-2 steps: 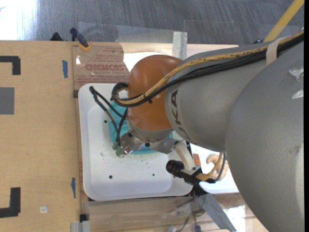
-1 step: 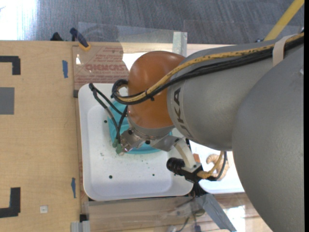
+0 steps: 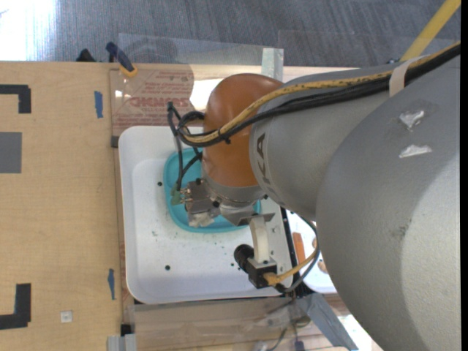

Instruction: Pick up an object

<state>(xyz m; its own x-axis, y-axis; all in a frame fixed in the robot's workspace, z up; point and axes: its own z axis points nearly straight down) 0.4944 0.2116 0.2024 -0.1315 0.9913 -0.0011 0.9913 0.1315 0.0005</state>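
Arm [image 3: 351, 174]: one, sweeping in from 3 o'clock over one white bin [image 3: 142, 254].
Teal dish [image 3: 175, 196]: one, under the wrist.
Fingers: hidden, cannot tell.

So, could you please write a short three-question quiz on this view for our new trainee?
1. True or false: the arm reaches down over the white bin.
2. What colour is the object lying in the bin beneath the wrist?
A. red
B. teal
C. yellow
3. Fill in: the band above the wrist is ____.

Key: 1 true; 2 B; 3 orange.
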